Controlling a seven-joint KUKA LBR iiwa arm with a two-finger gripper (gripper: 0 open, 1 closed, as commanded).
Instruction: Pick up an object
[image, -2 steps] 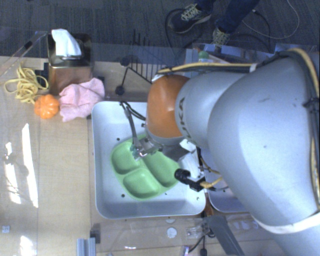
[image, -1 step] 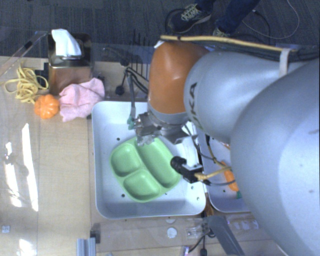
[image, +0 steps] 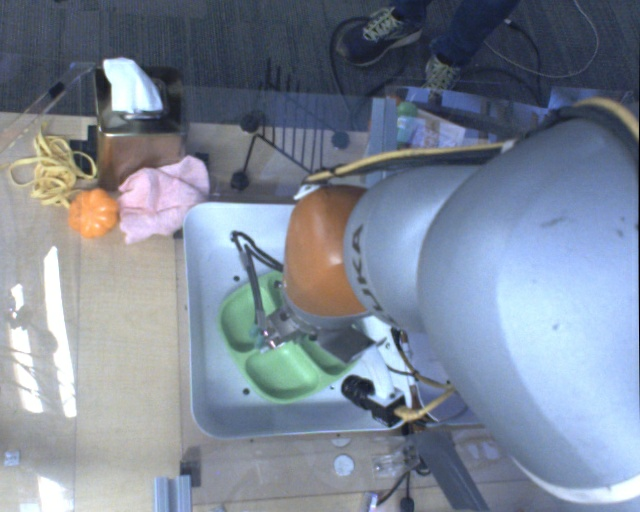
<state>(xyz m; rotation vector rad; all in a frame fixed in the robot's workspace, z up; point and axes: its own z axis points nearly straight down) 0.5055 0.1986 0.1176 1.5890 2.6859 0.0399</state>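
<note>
The grey arm (image: 500, 300), with its orange band, covers much of the right side and reaches down into the white bin (image: 205, 330) on the desk (image: 110, 350). Inside the bin lie green bowl-like pieces (image: 285, 375), the likely object to pick, still resting on the bin floor. The tool (image: 268, 335) sits low, right at the green pieces; whether it is released or clenched I cannot tell. Judging by this, nothing is lifted yet: the grasp and the raise remain.

Dish (image: 270, 370) in bin (image: 205, 300) — cloth (image: 160, 200) behind
</note>
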